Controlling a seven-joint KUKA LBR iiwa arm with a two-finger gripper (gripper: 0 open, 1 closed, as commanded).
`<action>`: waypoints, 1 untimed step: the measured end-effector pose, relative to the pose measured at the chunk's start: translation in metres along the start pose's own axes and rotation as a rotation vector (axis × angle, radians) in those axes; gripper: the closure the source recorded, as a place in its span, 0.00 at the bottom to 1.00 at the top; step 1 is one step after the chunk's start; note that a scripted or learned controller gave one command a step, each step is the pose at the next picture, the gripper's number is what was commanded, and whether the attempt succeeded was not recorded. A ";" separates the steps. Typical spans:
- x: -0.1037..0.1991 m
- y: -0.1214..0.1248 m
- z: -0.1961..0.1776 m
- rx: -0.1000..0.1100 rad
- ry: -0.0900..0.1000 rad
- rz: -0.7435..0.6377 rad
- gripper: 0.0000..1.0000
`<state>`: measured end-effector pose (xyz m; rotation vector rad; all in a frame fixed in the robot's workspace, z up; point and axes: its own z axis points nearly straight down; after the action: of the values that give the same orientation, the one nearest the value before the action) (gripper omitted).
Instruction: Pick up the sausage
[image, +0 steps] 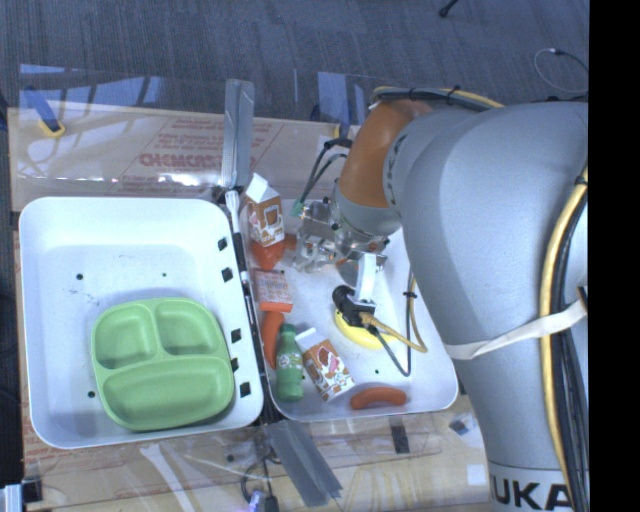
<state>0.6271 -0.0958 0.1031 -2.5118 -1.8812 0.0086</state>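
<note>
We count two white bins: left bin (60, 230) and right bin (425, 385), side by side, with a black clip strip along their shared wall.

Left bin: one green divided tray (160, 362), three compartments, sitting toward the near side. Nothing on it.

Right bin, what we see:
- one sausage (378, 397), reddish-orange, lying flat near the bin's near-right corner, long axis roughly parallel to the near wall. Free of other items.
- two small cartons with brown-and-white print: carton one (264, 217) at the far-left corner, upright against the divider; carton two (326, 368) tipped on its side just left of the sausage, close but apart.
- one green bottle (288, 362) lying just left of carton two.
- one orange carrot-like piece (270, 338) against the divider, beside the bottle.
- one orange-red packet (271, 287) by the divider, with another orange item above it that we cannot identify.
- one yellow banana-like item (358, 332) mid-bin, with a black piece on top.

Gripper (318, 240) sits over the far half of the right bin, well apart from the sausage. Fingers are lost in clutter and cabling; we cannot tell whether they're apart or together. Nothing visibly between them.

Obstructions: the arm's grey body (490, 250) covers the bin's right side.
</note>
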 end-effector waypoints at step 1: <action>0.068 -0.019 -0.128 -0.005 0.002 -0.208 1.00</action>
<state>0.6285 -0.0247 0.2310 -2.3042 -2.1338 0.0002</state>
